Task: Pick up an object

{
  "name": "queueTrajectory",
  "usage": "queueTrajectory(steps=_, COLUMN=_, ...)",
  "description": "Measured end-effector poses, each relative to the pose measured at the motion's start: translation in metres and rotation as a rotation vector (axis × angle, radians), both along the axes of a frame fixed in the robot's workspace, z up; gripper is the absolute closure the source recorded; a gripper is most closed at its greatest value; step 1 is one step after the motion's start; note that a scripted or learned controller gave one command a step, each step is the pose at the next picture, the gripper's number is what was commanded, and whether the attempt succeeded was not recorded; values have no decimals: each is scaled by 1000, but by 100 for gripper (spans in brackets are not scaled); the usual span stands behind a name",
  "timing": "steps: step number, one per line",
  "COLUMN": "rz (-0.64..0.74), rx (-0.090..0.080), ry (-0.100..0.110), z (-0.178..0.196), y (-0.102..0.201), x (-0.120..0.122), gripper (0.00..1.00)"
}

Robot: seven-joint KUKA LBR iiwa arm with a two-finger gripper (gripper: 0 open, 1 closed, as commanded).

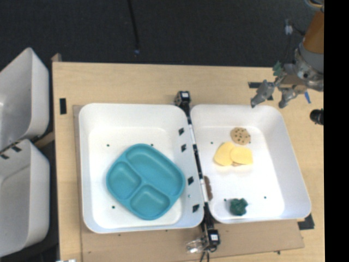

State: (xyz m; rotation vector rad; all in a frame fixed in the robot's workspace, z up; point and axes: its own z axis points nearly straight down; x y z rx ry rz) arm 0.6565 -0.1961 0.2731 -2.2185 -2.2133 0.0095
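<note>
In the right bin (283, 146) lie a brown cookie (240, 135), two pale yellow slices (233, 155) side by side just below it, and a small dark green lump (238, 206) near the bin's front wall. My gripper (274, 96) hangs above the bench just beyond the bin's far right corner, well clear of all the objects. Its two fingers are spread apart with nothing between them. The arm's orange band (314, 34) shows at the upper right.
The left bin (87, 146) holds a teal divided plate (144, 181). Black clips run along the seam between the bins (192, 152). White containers (22, 97) stand beyond the bench's left edge.
</note>
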Motion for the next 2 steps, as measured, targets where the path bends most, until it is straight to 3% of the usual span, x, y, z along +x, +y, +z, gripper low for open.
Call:
queueTrajectory(steps=1, rz=3, rx=-3, ry=-12, z=8, y=0, x=2, gripper=0)
queueTrajectory(steps=2, rz=0, rx=-3, ry=-7, z=-39, y=-7, x=-5, gripper=0)
